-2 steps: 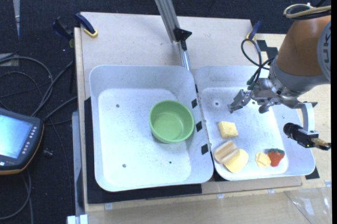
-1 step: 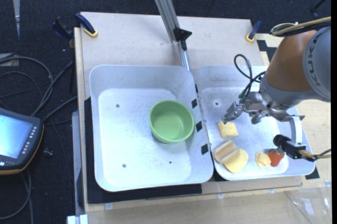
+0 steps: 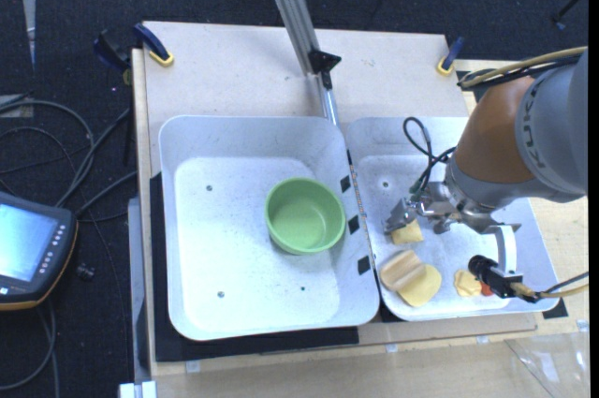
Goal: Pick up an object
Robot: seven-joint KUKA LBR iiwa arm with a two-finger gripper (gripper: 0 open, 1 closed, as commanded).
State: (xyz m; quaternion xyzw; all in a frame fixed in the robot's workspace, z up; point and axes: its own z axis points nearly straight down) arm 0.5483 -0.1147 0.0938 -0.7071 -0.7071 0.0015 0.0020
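In the camera view, 2 shallow white bins sit side by side on the pale bench (image 3: 234,68). The left bin (image 3: 187,162) holds 1 thing, a green bowl (image 3: 304,215) standing upright with its mouth up, over toward the side next to the other bin.

The right bin (image 3: 374,139) holds 4 small yellowish things, all in its near half. A small pale yellow piece (image 3: 408,236) lies near the bin's middle. Nearer the front edge, a tan block (image 3: 401,268) and a yellow lump (image 3: 422,286) lie touching each other. A smaller yellow chunk (image 3: 465,282) lies apart from them to the right, with a bit of red just beside it.

The grey and orange arm (image 3: 505,143) reaches in from the right over the right bin. Its gripper (image 3: 404,218) is low in the bin, right above the small pale yellow piece and seemingly touching its top. At this angle it cannot be told whether the gripper is open or closed, or whether it grips the piece.
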